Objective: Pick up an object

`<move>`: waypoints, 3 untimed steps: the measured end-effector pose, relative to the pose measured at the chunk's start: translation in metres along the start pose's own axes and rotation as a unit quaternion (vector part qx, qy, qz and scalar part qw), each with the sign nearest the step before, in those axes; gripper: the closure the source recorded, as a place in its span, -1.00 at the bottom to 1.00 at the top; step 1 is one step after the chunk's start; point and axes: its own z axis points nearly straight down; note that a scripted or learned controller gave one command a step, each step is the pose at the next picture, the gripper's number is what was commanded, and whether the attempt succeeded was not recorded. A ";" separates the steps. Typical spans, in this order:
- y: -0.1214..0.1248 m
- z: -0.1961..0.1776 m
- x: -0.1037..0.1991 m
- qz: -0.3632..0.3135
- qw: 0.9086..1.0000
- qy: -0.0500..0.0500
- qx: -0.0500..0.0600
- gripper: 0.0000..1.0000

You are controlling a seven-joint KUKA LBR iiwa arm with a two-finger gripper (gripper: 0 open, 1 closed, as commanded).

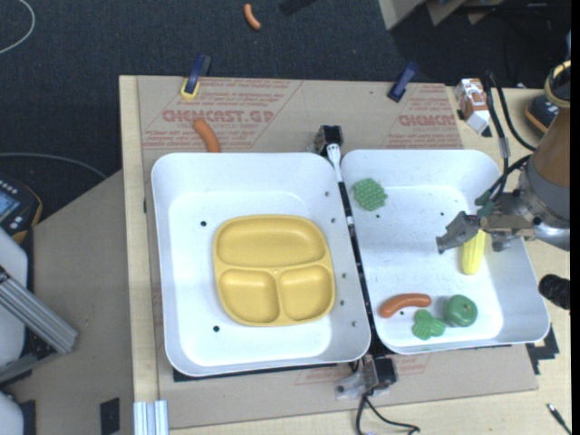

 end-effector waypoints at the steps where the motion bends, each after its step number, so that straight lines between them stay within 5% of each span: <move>1: 0.002 -0.003 0.000 -0.001 1.000 -0.001 -0.004 -1.00; 3: -0.003 0.109 0.012 -0.001 1.000 0.001 0.000 -1.00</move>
